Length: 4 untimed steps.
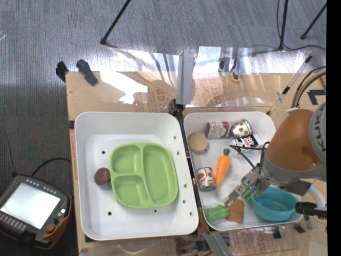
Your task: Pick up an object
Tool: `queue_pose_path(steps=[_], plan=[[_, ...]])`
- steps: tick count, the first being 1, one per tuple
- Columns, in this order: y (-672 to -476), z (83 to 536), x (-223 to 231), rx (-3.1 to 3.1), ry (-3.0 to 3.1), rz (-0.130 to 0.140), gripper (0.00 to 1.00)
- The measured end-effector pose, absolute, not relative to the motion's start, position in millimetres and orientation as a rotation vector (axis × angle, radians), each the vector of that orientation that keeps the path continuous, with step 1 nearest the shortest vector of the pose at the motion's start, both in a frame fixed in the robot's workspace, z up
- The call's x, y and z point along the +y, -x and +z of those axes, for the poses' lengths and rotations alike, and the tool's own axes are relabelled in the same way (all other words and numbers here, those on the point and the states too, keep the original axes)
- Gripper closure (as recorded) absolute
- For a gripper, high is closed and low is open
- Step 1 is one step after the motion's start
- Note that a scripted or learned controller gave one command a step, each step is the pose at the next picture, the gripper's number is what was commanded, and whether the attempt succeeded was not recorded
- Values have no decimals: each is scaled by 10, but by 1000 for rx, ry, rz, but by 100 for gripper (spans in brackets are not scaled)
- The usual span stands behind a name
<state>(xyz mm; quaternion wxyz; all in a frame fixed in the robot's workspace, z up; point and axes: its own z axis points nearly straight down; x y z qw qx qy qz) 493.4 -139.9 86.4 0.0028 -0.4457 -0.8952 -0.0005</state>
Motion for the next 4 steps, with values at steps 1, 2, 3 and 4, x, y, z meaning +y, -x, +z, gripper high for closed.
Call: queue_pose_path(steps=[1,2,3,4], plan=[[-6169,873,-1417,-2853,1316,-1,0],[-6170,890,-993,-2858,1318,9,0],[-5154,865,-1171,-2805,1405,2,0],[-6277,877,-1096,-2727,1561,0,0]])
